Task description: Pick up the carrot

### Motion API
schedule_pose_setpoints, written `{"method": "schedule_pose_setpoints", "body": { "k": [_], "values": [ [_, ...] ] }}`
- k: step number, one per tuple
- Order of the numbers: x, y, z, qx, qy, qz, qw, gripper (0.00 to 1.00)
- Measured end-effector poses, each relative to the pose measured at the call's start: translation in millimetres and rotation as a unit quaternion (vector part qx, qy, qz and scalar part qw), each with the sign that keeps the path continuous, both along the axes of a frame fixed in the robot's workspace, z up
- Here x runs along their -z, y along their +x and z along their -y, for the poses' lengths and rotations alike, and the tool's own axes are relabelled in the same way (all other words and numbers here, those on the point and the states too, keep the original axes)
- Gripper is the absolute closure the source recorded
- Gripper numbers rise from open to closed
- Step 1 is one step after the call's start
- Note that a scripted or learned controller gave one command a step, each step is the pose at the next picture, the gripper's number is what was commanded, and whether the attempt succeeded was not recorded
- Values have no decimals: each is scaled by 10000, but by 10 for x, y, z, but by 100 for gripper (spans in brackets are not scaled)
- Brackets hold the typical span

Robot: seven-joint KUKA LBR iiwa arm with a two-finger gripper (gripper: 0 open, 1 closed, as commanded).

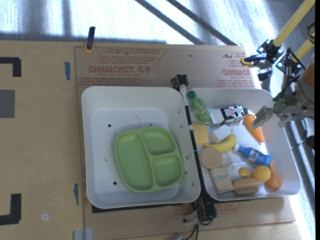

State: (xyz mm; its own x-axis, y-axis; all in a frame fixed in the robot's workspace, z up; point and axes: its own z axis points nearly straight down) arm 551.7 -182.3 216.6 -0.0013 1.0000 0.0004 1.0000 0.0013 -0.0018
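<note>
The carrot is a small orange piece lying at a slant in the right bin, near its right wall and just right of a black-and-white carton. My gripper reaches in from the right and sits directly over the carrot's upper end, touching or nearly touching it. The grey wrist behind it hangs over the bin's right rim. Part of the carrot's top is covered by the gripper.
The right bin also holds a green bottle, a banana, a blue bottle, a lemon, an orange, a bread roll and a cracker. A green divided tray lies in the left bin.
</note>
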Motion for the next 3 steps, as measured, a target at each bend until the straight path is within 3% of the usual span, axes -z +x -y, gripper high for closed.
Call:
{"method": "schedule_pose_setpoints", "body": {
  "k": [1,2,3],
  "values": [
    [1060,417,273,781,76,-5,9969,0],
    [950,435,291,757,30,28,9971,100],
    [1231,-81,128,-276,-5,23,9996,100]
  ]
}}
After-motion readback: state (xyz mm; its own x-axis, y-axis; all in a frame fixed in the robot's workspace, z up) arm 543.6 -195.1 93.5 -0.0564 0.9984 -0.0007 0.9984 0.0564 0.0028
